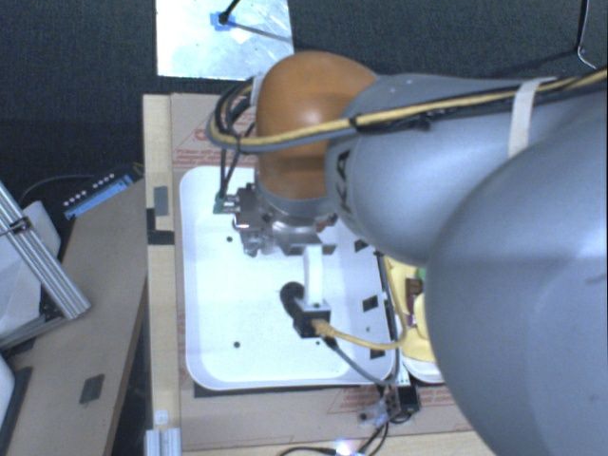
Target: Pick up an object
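My gripper point(283, 240) hangs low over the upper middle of the left white bin point(214, 293), under the orange wrist band point(299, 122). The wrist body hides its underside, and I see no object between or under it. The bin floor that shows around it carries a few tiny dark marks point(237, 344). In the right bin, a yellow and white object point(415, 297) peeks out beside the divider, mostly covered by the grey arm point(494, 217).
The arm spans the right half of the view and covers nearly all of the right bin. Left of the bins are a brown board point(95, 302) and a slanted aluminium rail point(38, 259). A shiny sheet point(223, 22) lies beyond the bins.
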### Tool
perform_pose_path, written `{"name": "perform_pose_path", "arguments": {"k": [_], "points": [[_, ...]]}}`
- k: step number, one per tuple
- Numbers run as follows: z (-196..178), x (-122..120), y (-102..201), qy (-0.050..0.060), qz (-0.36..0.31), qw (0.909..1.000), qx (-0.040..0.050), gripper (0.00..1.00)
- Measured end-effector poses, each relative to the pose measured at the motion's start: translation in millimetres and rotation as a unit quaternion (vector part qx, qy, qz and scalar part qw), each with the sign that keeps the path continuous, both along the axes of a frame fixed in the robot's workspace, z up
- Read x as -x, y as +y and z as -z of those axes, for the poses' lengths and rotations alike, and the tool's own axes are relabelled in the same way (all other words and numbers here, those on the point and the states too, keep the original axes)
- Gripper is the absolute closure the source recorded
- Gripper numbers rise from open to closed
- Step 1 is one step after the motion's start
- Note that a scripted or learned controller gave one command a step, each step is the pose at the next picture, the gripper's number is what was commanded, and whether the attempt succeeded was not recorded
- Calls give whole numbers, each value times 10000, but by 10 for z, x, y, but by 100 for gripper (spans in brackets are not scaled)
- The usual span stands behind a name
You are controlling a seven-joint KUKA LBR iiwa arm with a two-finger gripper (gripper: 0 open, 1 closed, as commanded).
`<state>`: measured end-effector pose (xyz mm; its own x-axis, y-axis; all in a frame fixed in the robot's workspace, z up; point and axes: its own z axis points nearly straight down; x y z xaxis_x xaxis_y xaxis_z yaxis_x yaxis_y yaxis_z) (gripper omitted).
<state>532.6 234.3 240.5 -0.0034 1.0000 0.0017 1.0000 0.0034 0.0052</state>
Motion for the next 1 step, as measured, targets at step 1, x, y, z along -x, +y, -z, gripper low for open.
{"name": "perform_pose_path", "arguments": {"k": [1], "points": [[1152, 494, -1, 70, 10, 10000, 18, 100]]}}
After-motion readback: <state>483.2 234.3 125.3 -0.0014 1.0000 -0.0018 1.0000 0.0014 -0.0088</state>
